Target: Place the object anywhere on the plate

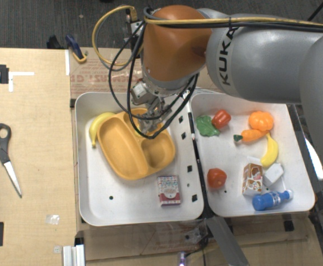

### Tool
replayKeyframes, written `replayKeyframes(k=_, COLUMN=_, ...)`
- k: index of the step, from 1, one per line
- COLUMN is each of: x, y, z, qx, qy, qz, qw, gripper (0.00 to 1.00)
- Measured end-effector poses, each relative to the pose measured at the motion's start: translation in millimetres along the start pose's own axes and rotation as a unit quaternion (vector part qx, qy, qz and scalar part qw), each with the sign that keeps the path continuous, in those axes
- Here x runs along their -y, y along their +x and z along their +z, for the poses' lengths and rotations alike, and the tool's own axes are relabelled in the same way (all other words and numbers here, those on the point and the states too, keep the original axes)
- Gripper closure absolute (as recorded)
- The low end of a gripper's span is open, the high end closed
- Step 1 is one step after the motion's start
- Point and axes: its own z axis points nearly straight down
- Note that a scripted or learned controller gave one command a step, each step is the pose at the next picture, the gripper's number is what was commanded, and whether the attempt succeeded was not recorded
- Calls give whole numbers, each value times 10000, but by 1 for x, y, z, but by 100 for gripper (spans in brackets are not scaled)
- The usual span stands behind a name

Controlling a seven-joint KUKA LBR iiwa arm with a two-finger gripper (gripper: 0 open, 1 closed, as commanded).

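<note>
Gripper point(150, 117) sits over the yellow plate point(134, 148), hidden by wrist and cables; its state is unreadable.

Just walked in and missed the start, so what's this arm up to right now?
The KUKA arm reaches in from the right, with its pincer over the far edge of the yellow plate in the left bin. A banana lies beside the plate's left rim, and a small box sits in front of it. The right bin holds toy food and a blue bottle.
</note>
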Motion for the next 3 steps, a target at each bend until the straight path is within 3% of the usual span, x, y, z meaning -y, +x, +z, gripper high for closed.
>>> replayKeyframes(k=1, x=-75, y=-51, z=-104, qx=3, qy=-18, qz=-1132, qw=9936, gripper=100)
replayKeyframes(k=2, x=-139, y=43, z=-153, qx=-1, qy=-30, qz=-1271, qw=9919, gripper=100)
replayKeyframes(k=3, x=-103, y=29, z=-67, qx=7, qy=-36, qz=-1713, qw=9852, gripper=100)
